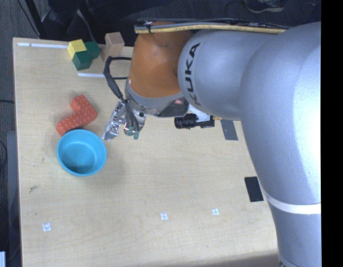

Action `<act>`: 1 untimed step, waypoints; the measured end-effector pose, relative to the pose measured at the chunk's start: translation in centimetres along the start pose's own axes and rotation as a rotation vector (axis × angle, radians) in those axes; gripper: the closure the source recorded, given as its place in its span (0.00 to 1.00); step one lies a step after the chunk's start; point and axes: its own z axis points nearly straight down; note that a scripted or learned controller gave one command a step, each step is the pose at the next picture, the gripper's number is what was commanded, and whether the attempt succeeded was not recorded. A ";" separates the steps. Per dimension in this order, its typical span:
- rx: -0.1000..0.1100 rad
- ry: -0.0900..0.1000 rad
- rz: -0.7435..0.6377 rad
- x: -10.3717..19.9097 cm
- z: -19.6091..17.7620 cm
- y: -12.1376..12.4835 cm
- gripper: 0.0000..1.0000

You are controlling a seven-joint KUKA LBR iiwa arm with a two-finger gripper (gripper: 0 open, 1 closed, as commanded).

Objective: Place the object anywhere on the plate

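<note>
Blue bowl (82,152) on desk (160,204), tool (120,128) just beside its upper-right rim.
Red block (77,114) touches the bowl's upper-left edge; can't tell tool state, nothing visibly gripped.

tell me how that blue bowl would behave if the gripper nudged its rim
The blue bowl looks like thin plastic, so probably light and apt to slide on the smooth wooden bench. It sits upright and open, so a push high on the rim might tip it. The red block beside it could stop a slide that way.
</note>
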 end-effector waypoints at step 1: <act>-0.002 -0.003 0.043 1.7 0.8 8.5 1.00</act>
